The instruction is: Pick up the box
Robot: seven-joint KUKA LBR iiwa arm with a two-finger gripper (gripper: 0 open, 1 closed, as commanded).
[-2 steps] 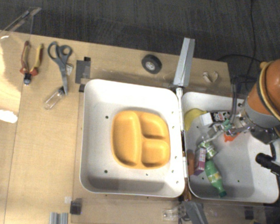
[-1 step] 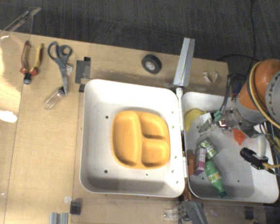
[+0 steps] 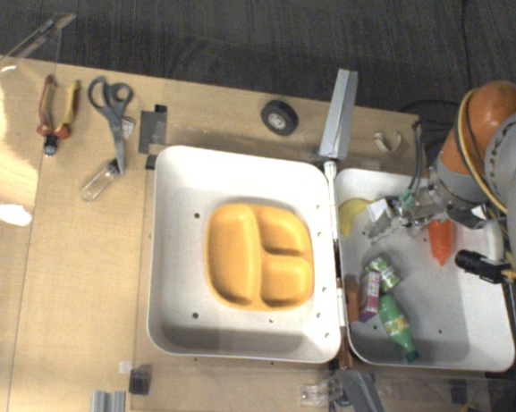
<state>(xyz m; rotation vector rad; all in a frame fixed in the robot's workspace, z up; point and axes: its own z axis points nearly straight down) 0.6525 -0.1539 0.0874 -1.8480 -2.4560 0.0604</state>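
A: Yellow glossy plastic, rounded, three hollows: a tray [image 3: 261,255] sits mid-frame in the left bin [image 3: 174,238].

B: And the box [image 3: 369,302]?

A: Small, oblong, purplish, at the right bin's [image 3: 471,336] lower left, beside a green bottle [image 3: 396,322].

B: The gripper [image 3: 394,211]?

A: Metallic, over that bin's upper left. Whether it is open or closed cannot be told.

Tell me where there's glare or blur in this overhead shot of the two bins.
In the camera view, bright glare washes out the bench at the left edge; the white bin walls look evenly lit, with soft shadow along the left bin's lower inside edge; the gripper and the small items in the right bin are soft and hard to resolve.
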